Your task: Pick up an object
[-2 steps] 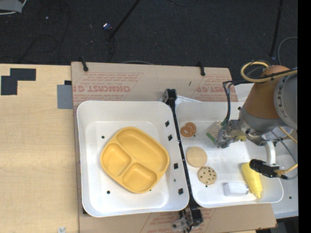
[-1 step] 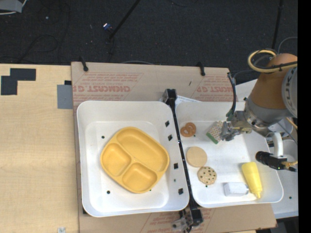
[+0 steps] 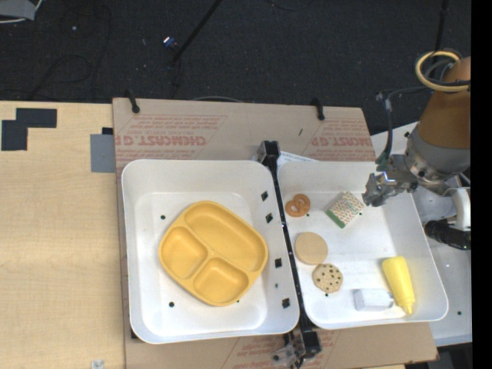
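My gripper [image 3: 376, 188] hangs over the upper right part of the right bin [image 3: 430, 244], just right of a green and white packet [image 3: 345, 208] and apart from it. Also in that bin lie a small brown pretzel [image 3: 297, 204], a round tan disc [image 3: 311, 247], a chocolate-chip cookie [image 3: 327, 277], a yellow mustard bottle [image 3: 399, 283] and a small white block [image 3: 373, 299]. Nothing shows in the gripper's grasp.
The left bin [image 3: 142, 206] holds a yellow divided plate [image 3: 214, 252]. A black divider [image 3: 280, 229] runs between the two bins. Cardboard [image 3: 231, 129] lies under the bins, and the arm's grey and orange body [image 3: 442, 129] stands at the right.
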Controlling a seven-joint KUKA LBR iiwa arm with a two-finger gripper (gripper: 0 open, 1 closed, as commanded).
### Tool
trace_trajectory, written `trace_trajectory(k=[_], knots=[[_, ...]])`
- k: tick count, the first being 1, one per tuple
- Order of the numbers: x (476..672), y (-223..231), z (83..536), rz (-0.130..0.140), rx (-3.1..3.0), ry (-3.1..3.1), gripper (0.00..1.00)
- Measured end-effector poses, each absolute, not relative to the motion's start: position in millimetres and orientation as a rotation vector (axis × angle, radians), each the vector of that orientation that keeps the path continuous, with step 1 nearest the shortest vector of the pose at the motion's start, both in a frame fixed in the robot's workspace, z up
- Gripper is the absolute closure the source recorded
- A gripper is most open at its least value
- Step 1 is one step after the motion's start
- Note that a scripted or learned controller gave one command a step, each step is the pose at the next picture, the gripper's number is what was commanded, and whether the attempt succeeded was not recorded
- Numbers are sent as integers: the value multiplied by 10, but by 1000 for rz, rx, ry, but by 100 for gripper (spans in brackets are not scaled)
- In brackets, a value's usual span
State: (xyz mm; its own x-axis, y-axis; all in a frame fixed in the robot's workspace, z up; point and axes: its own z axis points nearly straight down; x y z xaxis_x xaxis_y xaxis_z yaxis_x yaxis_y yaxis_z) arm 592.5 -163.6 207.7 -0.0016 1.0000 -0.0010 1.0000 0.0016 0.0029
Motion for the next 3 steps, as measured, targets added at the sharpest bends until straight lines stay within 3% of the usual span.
trace_trajectory(k=[1, 3], knots=[[5927, -1642, 2260, 0, 2219, 2224, 100], [5927, -692, 2152, -3, 2220, 2230, 100]])
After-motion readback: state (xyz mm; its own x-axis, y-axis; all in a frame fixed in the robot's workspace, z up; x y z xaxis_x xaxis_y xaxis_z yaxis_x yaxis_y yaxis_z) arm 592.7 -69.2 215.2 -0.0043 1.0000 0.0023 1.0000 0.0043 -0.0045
